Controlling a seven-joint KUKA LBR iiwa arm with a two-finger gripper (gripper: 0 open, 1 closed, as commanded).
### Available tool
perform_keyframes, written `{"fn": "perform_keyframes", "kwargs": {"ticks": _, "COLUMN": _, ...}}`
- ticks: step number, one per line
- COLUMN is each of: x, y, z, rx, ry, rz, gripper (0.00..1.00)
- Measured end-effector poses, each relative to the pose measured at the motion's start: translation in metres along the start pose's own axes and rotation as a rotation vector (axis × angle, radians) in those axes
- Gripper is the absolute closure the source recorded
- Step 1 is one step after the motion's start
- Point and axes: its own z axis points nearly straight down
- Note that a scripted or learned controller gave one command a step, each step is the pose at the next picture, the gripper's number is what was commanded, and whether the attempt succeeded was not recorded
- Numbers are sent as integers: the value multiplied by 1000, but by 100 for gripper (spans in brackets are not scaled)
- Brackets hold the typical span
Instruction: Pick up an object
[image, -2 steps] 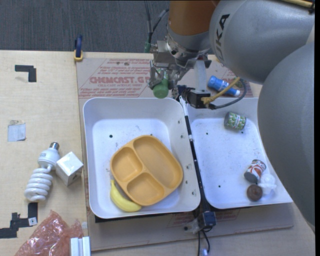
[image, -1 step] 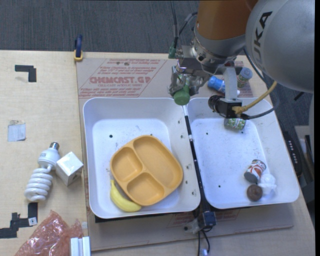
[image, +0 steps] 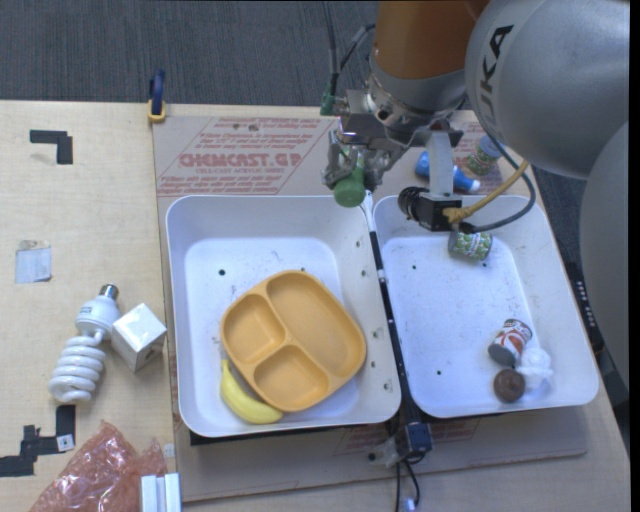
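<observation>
gripper (image: 352, 172) sits high over the back rim of the left bin (image: 190, 300), at about 12 o'clock of that bin, near the divider between bins. a small green object (image: 349, 192) is at its tip – looks clenched on it, seen between the fingers, though the object's identity is unclear. judgement: grasp seems made and the lift is the step in hand.

to do it well – raise straight up, slow, no swing, since the hold looks like a shallow tip pinch and the thing could slip and drop on the rim or roll into either bin.

other things: yellow divided plate (image: 292, 340) at centre of left bin, banana (image: 243, 398) under its 7 o'clock edge. right bin (image: 560, 300) has a small can (image: 471, 244) at 12 o'clock and a few small items at 4 o'clock. light bulb (image: 83, 350) on the worktop (image: 80, 220) at 9 o'clock.
</observation>
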Motion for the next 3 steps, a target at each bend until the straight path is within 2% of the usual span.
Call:
{"fn": "perform_keyframes", "kwargs": {"ticks": 1, "x": 4, "y": 30, "z": 38, "rx": -1, "ry": 0, "rz": 0, "gripper": 100}}
{"fn": "perform_keyframes", "kwargs": {"ticks": 3, "x": 13, "y": 30, "z": 39, "rx": 0, "ry": 0, "rz": 0, "gripper": 100}}
